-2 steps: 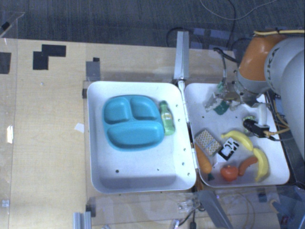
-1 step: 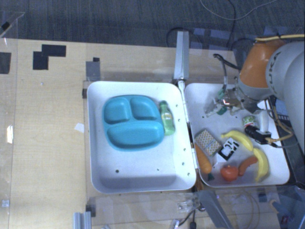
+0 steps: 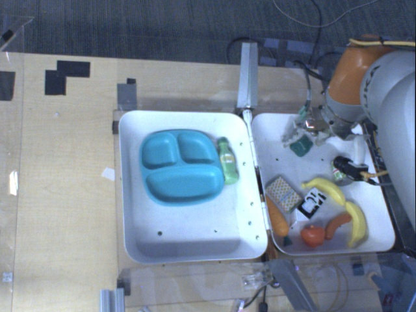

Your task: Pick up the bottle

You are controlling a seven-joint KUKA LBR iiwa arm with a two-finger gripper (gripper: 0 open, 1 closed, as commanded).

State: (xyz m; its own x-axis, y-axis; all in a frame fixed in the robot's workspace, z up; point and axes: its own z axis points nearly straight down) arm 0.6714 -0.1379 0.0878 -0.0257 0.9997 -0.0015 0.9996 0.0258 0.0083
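Note:
The bottle [image 3: 227,161] is small, pale green and translucent. It lies lengthwise in the left bin [image 3: 136,239], tight against the right edge of a blue divided plate [image 3: 181,168]. My gripper [image 3: 298,134] hangs over the upper part of the right bin [image 3: 383,239], well to the right of the bottle and across the wall between the bins. A small teal object [image 3: 301,147] sits right at the gripper's tip; I cannot make out whether it is gripped.
The right bin holds two bananas [image 3: 338,197], a red tomato [image 3: 312,235], a sausage [image 3: 337,225], a carrot [image 3: 278,218], a patterned block [image 3: 281,191] and a black-and-white block [image 3: 311,203]. A metal post [image 3: 247,77] stands behind the bins.

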